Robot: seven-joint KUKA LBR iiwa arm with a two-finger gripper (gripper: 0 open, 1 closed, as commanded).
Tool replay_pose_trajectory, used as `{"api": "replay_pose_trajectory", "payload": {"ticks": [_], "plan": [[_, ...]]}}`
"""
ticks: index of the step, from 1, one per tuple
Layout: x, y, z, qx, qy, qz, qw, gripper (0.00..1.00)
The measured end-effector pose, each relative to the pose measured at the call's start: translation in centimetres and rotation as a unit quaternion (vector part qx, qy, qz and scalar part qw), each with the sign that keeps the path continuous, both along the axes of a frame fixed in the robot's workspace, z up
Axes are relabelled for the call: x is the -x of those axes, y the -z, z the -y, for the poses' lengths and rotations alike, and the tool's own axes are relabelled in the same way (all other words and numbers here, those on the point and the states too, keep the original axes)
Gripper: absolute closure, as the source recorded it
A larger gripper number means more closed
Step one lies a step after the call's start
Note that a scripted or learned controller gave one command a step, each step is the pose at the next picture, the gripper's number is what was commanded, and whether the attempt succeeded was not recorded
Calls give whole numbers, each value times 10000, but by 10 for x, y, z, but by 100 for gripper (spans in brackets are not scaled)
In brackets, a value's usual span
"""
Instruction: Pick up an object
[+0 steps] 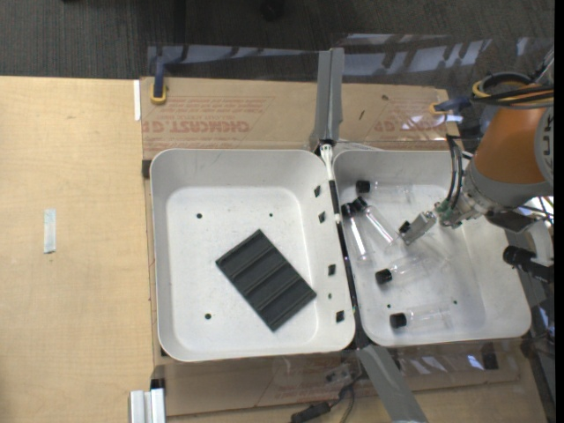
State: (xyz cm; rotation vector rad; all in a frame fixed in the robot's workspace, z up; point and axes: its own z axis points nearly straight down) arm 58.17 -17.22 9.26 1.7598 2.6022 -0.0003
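A dark ribbed rectangular block (266, 279) lies at a slant in the left bin (176, 183). Several clear tubes with black caps lie in the right bin (502, 324): one (366, 223) near the bin's left wall, one capped piece (362, 186) at the back, one (384, 276) mid-bin and one (414, 319) near the front. My gripper (414, 229) hangs over the middle of the right bin, pointing left from the orange-banded wrist (515, 144). It sits just right of the long tube.
A grey divider bar (330, 95) runs back from between the two bins. Cardboard (229, 113) lies behind the bins and a wooden bench surface (70, 236) spreads to the left. Cables (454, 174) hang by the wrist.
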Motion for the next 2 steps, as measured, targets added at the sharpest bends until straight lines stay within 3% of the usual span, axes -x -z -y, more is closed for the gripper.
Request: {"api": "replay_pose_trajectory", "payload": {"ticks": [1, 2], "plan": [[0, -9, 1, 1, 22, 9, 10000, 100], [-46, -137, -59, 5, 225, 5, 9997, 100]]}}
